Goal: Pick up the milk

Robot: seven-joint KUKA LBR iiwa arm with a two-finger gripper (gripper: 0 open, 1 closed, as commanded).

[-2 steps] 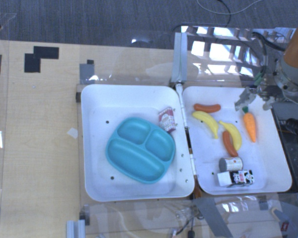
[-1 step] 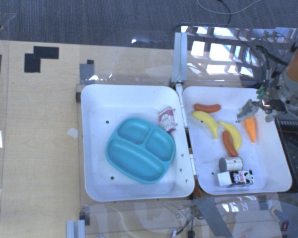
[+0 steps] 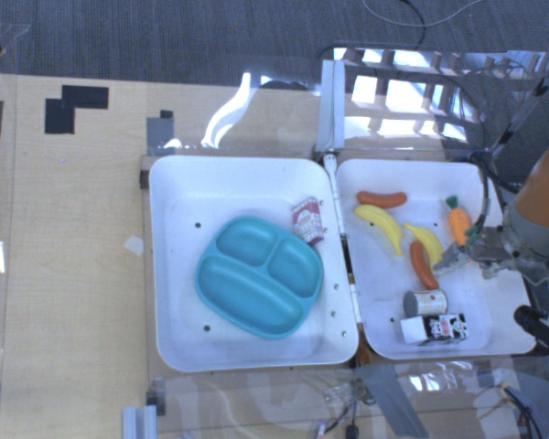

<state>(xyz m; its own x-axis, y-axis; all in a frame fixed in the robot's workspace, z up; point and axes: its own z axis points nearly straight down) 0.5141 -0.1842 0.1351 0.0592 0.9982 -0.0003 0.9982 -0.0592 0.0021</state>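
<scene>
We have 1 camera, fixed above the bench and looking down at a slant. It stands far enough back to take in both white bins: the left bin, well apart from the gripper, and the right bin, over whose right side the gripper sits. Beyond the gripper, toward the frame's top, we see dark carpet. The arm enters from the right edge.

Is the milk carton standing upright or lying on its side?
Lying on its side. The milk carton rests lengthwise on the right bin floor, beside a can.
</scene>
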